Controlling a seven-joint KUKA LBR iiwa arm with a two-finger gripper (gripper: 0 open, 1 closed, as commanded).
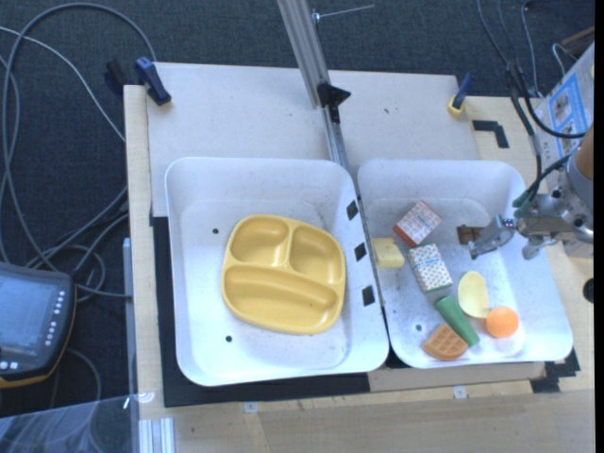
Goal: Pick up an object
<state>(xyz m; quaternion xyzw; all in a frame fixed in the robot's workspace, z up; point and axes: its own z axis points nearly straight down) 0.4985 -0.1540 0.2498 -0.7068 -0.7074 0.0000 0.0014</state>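
Camera view looking down at a slant on the desk (245, 111), which is carrying two shallow white bins side by side.

Left bin (189, 253): holding a yellow divided plate (281, 274), lying flat near the bin's middle, three compartments showing.

Right bin (543, 319): holding the loose objects. A red-and-white small box (417, 222) is sitting tilted toward the upper middle. A speckled carton (430, 268) is lying just below it. A pale yellow block (387, 252) is resting near the bin's left wall, beside the carton. A green cylinder (457, 319) is lying at a slant, its lower end touching a waffle-shaped toy (445, 343) near the front edge. A yellow slice (474, 293) is lying just right of the green cylinder. An orange ball (502, 323) is sitting beside the slice, close to the front right corner. A small brown piece (469, 235) is lying near the tool.

Arm is reaching in from the right, over the right bin's right side. Tool (493, 239) is hovering at the upper right part of that bin, pointing left, next to the brown piece. Cannot tell whether it is spread or closed; nothing is visibly sitting in it.

All objects are lying on the bin floor, apart from the tool except the brown piece, whose contact cannot be judged.
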